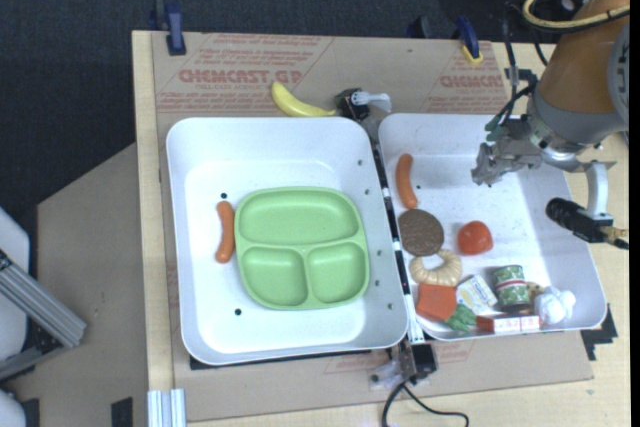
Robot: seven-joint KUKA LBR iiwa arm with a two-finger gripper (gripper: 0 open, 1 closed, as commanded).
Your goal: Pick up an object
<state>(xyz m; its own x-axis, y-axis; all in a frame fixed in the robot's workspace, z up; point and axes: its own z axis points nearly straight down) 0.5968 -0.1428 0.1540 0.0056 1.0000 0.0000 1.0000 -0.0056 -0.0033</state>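
Observation:
My gripper [492,165] hangs over the upper part of the right bin [560,245], above bare white floor. Nothing shows between its fingers. In the right bin lie a sausage [404,180], a brown round patty [421,231], a red tomato [475,237], a pale bagel-like ring [436,268], an orange block [436,301], a small green-labelled can [511,285] and several small items near the front edge. The tomato sits below and slightly left of the gripper.
The left bin [195,215] holds a green divided tray [300,245] and a second sausage [224,231]. A banana [297,103] lies on the bench behind the bins. Blue clamps [172,25] grip the bench's back edge.

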